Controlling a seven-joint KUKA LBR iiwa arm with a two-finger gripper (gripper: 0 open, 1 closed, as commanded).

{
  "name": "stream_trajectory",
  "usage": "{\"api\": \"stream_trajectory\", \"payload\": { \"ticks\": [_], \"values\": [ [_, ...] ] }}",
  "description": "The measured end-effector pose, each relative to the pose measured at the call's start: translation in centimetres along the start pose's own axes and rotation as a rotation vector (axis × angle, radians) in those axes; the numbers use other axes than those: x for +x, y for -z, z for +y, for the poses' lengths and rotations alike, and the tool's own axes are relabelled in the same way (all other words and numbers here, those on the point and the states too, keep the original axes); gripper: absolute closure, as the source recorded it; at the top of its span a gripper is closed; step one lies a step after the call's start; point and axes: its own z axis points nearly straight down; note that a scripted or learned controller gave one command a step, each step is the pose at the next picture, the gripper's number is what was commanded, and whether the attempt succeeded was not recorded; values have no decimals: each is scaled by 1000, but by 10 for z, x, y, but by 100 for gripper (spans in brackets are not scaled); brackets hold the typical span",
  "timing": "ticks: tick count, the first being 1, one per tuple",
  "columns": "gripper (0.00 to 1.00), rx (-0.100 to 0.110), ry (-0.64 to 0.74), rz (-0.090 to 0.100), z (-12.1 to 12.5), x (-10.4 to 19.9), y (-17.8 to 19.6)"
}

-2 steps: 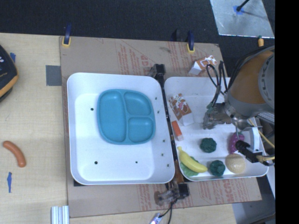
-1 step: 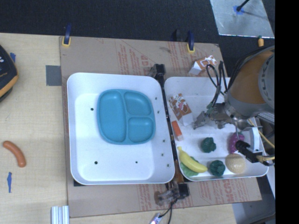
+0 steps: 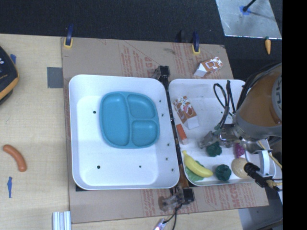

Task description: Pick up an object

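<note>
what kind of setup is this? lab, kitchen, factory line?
Most likely a robotics lab pick-and-place bench. Two white bins sit on cardboard clamped to a wooden bench; the right one holds toy food such as a banana, the left a blue divided plate. A grey-and-orange arm reaches in.

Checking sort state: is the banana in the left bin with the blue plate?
No, the banana lies in the right bin; the left bin holds the blue plate.

Dk green lumpy obj [image 3: 214, 150] in rt bin, touching gripper [image 3: 211, 140] tips, above banana [image 3: 197, 166].
</note>
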Motion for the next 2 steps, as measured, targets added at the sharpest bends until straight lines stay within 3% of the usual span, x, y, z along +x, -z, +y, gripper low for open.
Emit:
{"api": "stream_trajectory", "payload": {
  "ticks": [1,2],
  "values": [
    [100,1,2,0,0,-1,10],
    [100,-2,-1,1,10,76,117]
  ]
}}
